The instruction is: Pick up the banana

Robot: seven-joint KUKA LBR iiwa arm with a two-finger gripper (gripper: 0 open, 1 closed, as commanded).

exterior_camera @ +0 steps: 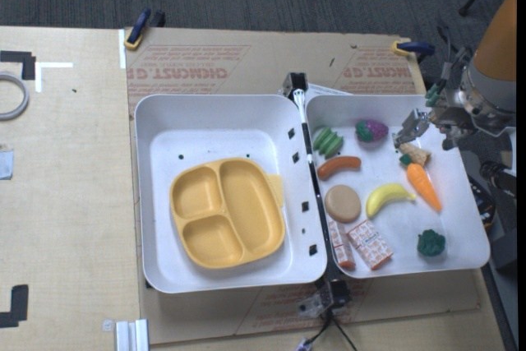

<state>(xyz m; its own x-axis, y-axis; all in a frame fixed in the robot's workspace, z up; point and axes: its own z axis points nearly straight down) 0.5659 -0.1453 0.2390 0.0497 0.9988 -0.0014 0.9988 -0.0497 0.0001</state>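
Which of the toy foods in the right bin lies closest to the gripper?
The carrot, orange with a green top, lies just below the gripper; the banana and purple grapes sit farther left.

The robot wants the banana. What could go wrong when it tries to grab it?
1. The banana lies close beside the carrot and the round tan cookie, so the gripper might bump or grab one of those instead.
2. The gripper is near the bin's far side, above the carrot, not over the banana, so it could come down in the wrong spot.
3. The banana is curved and smooth, so it might slip out.
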